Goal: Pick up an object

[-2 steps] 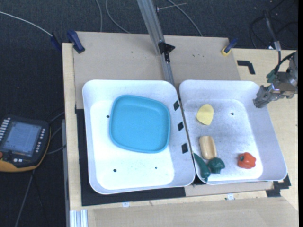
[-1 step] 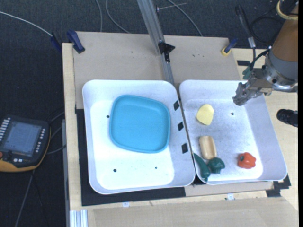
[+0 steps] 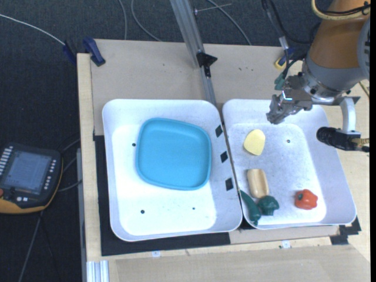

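Note:
The right bin [image 3: 329,157] holds a pale yellow round piece [image 3: 254,141] near its upper left, a tan bread-like roll [image 3: 257,182] below it, a dark green pepper-shaped item [image 3: 260,206] at the front left, and a red tomato-like item [image 3: 305,199] at the front right. My gripper [image 3: 276,116] hangs over the bin's back part, up and to the right of the yellow piece, apart from it. Nothing shows between its tips.
The left bin [image 3: 117,175] bears a light blue square plate [image 3: 174,153]. A slanted metal post [image 3: 191,28] rises behind the bins. A handheld pendant [image 3: 26,175] lies off the bench at the left. Cables run over the dark floor at the back.

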